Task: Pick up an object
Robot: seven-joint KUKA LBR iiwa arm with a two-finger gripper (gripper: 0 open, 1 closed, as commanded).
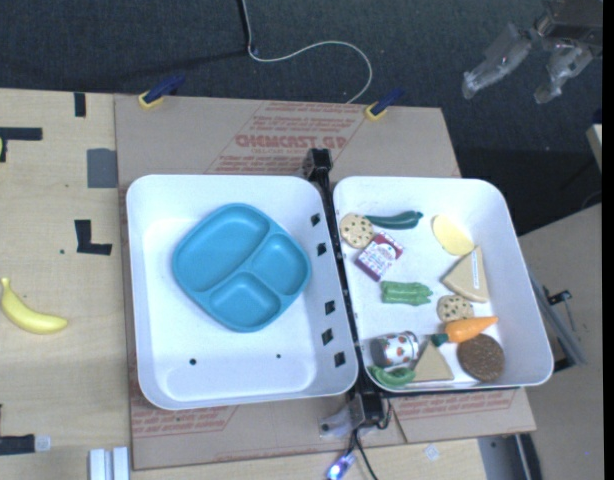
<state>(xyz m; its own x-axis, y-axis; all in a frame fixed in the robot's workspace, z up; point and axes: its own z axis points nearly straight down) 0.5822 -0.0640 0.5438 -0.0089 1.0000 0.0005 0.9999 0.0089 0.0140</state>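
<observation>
Hanging at the top right over dark floor, the gripper [522,68] has fingers spread wide, gripping nothing. Well below it, toy food fills the right bin [517,268], a carrot [467,329] among it.

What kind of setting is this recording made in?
Probably a robot lab's pick-and-place test bench, not a kitchen: two white bins clipped side by side on cardboard, plastic toy food such as a carrot and cookie, and a gripper overhead.
</observation>
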